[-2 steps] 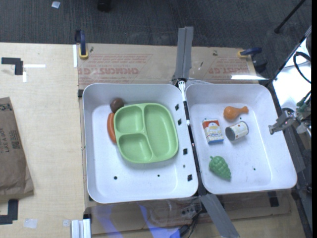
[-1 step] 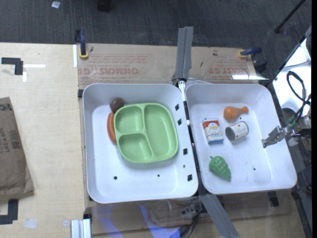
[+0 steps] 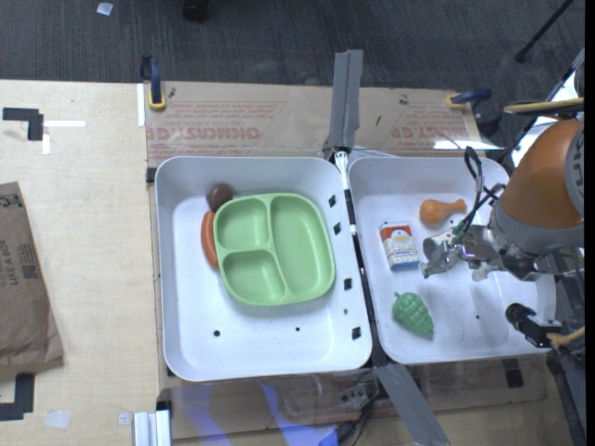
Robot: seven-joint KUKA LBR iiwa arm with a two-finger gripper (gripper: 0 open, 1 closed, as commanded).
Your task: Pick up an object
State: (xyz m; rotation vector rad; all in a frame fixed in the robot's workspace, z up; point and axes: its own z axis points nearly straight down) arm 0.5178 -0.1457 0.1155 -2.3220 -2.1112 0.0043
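My gripper [image 3: 437,256] hangs over the middle of the right bin [image 3: 483,328], reaching in from the right under the orange wrist band. Its fingers look spread with nothing between them. Just left of it lies a small white and red carton [image 3: 400,245]. An orange toy piece [image 3: 439,211] rests behind the gripper toward the bin's far side. A green knobbly toy [image 3: 414,313] lies in front of it, nearer the front rim.
The left bin [image 3: 186,342] holds a green divided plate [image 3: 275,247], with an orange-red item [image 3: 207,238] and a brown ball [image 3: 219,196] tucked at its left edge. A grey divider bar [image 3: 346,100] runs between the bins. A brown paper bag [image 3: 23,277] lies far left.
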